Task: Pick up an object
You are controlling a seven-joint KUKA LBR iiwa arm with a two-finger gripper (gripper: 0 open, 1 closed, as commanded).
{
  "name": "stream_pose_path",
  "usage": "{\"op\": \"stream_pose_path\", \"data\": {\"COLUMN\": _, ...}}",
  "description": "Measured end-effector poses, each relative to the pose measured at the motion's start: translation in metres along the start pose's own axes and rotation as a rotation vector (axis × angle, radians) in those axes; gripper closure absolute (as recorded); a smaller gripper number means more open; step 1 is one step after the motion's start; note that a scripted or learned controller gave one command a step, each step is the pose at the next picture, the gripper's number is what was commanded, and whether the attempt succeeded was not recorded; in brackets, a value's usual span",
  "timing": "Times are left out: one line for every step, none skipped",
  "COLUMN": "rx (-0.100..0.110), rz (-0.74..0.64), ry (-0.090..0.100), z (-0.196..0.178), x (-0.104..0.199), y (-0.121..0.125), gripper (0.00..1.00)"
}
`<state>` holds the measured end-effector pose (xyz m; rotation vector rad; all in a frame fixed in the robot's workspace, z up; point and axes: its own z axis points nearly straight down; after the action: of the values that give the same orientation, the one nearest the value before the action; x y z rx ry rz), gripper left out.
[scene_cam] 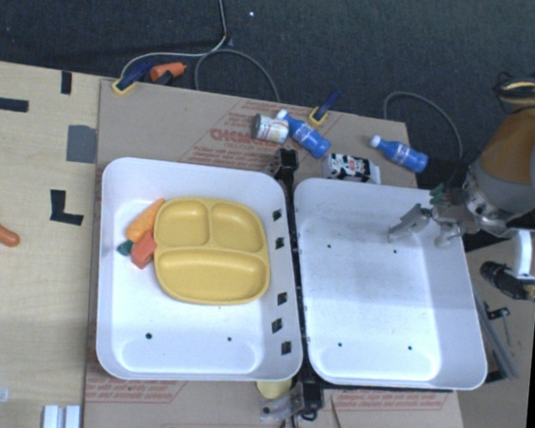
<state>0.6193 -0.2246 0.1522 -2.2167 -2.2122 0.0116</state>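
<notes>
Over the right bin's [381,304] upper right corner, the gripper [421,226] hangs with its fingers spread, nothing between them. Across in the left bin [180,341] lies a yellow divided plate [212,250], an orange toy [142,229] tucked against its left edge.

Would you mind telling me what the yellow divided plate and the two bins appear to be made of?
The yellow divided plate looks like moulded plastic with a matte finish: uniform colour, soft rounded compartment ridges, no glare. The left bin and right bin appear to be smooth white plastic, possibly thin formed sheet, judging by rounded corners and faint sheen; the material is not certain.
</notes>
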Motion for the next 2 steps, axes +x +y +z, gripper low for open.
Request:
{"op": "stream_pose_path", "data": {"rx": 0.001, "rz": 0.002, "ry": 0.004, "z": 0.064, "x": 0.026, "y": -0.131, "gripper": 0.00}}
{"op": "stream_pose_path", "data": {"rx": -0.020, "rz": -0.010, "ry": -0.006, "z": 0.066, "x": 0.111, "y": -0.071, "gripper": 0.00}}
